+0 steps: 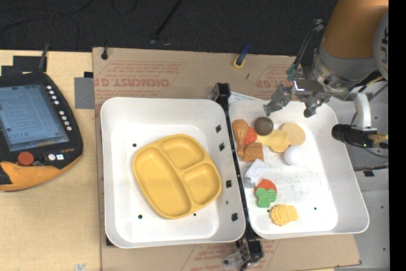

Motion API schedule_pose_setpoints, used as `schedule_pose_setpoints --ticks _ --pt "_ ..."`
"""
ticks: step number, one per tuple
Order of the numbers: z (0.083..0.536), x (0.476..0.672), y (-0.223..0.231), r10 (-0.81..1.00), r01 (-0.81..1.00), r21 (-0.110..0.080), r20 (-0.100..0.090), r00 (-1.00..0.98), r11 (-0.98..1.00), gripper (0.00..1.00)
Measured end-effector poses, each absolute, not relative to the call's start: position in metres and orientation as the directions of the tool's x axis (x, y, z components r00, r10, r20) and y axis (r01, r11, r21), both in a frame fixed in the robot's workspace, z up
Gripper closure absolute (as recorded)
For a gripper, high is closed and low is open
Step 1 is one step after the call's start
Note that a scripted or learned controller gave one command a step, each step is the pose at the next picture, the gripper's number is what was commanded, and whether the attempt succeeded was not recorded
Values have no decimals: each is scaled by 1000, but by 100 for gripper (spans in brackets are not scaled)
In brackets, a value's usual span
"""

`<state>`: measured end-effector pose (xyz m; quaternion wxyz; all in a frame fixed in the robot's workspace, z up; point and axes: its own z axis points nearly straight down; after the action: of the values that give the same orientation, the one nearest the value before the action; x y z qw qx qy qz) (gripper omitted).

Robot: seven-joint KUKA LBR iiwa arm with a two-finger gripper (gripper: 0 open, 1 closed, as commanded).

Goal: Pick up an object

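Note:
My gripper (293, 106) hangs open over the back edge of the right bin (346, 200), its two fingers spread with nothing between them. Just below it lies a cluster of toy food: a dark brown ball (264, 125), a pale yellow piece (283, 136), a bread roll (240, 130), a red piece (250, 136), a brown toast piece (253, 152) and a white egg (292, 155). Farther forward sit a white cube (256, 171), a red and green vegetable (266, 192) and a yellow corn cob (283, 214).
The left bin (120, 130) holds a yellow divided plate (176, 174). A black divider (232, 162) runs between the bins. A teach pendant (35, 130) lies on the bench at the far left.

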<state>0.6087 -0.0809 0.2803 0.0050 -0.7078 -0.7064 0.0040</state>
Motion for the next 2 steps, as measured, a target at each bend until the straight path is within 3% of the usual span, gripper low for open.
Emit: schedule_pose_setpoints --ticks 1,2 --pt "287 610 -81 1000 1000 -1 0 1 -1 0" --pt "222 609 -79 1000 1000 -9 1 0 0 0"
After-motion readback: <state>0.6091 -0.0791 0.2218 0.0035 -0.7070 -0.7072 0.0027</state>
